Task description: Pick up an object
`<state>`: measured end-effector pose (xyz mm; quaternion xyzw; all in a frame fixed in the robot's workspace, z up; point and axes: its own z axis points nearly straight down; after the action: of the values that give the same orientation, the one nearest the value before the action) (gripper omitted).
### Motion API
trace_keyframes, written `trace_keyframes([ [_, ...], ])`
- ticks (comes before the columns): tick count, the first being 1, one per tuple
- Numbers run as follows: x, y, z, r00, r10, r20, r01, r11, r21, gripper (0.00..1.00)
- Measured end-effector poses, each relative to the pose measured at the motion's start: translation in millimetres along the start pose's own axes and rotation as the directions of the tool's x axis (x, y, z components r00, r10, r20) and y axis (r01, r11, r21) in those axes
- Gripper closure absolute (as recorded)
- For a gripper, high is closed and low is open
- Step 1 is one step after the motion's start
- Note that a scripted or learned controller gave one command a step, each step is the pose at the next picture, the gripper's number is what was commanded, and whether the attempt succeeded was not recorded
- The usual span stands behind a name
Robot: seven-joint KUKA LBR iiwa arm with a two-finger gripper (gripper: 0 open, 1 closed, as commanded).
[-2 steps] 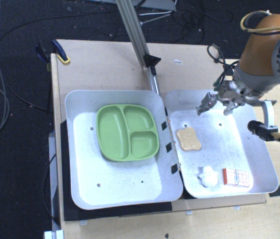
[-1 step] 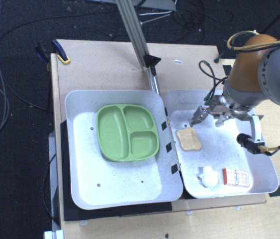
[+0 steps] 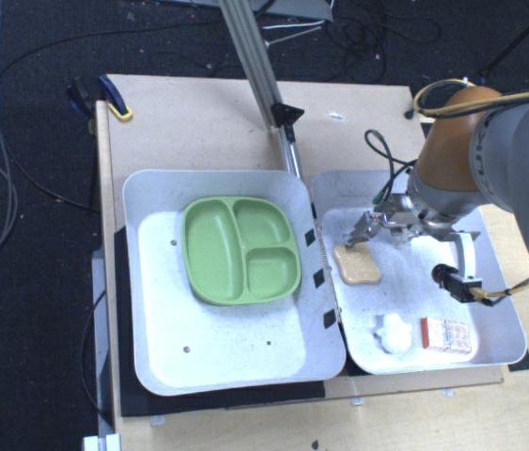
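Three loose items lie in the right bin [image 3: 499, 280]: a tan slice of toast [image 3: 358, 266] near its left wall, a white crumpled lump [image 3: 395, 334] and a small red-and-white packet [image 3: 447, 335] toward the front. The gripper [image 3: 358, 236] hangs just above the toast's upper edge, likely lined up to grasp it; whether it is parted I cannot tell. A green divided plate [image 3: 241, 250] sits in the left bin [image 3: 156, 346].

tray [image 3: 241, 250] in left bin [image 3: 151, 346]; toast [image 3: 358, 266] in right bin [image 3: 499, 341].
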<state>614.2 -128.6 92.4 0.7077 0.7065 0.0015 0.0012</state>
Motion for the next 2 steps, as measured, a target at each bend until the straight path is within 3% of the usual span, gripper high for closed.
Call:
trace_keyframes([
  [1,0.1,2.5,-15.0,1.0,-0.002,0.001,0.002,1.0,-0.008,1.0],
  [2,-1.3,-4.1,-74.8,1.0,-0.001,0.002,0.001,1.0,-0.001,1.0],
])
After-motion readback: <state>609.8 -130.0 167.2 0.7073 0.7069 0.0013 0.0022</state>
